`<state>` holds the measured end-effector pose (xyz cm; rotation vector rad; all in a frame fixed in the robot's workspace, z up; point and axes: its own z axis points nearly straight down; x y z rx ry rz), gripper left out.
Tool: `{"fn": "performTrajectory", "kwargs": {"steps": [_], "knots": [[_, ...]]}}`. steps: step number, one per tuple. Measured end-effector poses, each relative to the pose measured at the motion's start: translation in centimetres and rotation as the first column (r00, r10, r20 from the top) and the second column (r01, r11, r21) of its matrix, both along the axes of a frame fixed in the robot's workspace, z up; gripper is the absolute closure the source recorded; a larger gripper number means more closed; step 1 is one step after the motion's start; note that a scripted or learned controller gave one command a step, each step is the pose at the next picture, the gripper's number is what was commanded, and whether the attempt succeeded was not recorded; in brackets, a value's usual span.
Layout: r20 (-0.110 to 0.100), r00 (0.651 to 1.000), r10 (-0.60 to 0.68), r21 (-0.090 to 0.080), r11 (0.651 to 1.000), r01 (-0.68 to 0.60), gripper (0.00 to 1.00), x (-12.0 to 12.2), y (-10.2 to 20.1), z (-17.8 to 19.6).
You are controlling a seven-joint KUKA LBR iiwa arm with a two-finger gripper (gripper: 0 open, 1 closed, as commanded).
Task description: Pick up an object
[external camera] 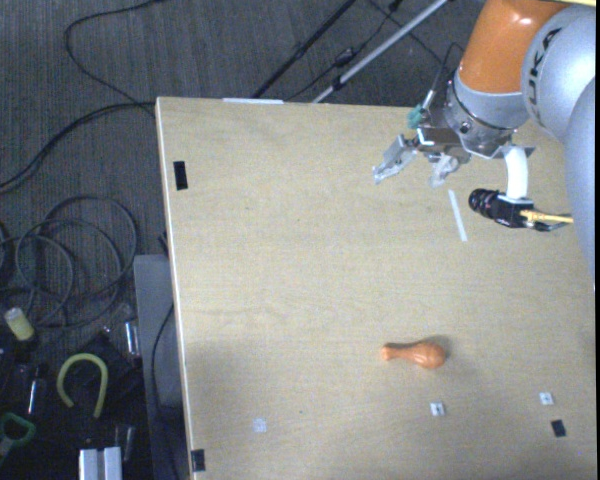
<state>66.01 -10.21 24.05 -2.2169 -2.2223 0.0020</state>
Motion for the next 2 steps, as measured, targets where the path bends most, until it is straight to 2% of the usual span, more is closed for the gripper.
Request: {"fn": "performTrajectory", "kwargs": {"steps": [1,2], "knots": [[-0.001,1.0,0.019,-0.004,1.0,-0.019,0.0,0.71,-3.87,-15.75],[0.0,1.0,0.019,-0.004,1.0,-0.019,0.0,0.73,-3.87,-15.72]]}}
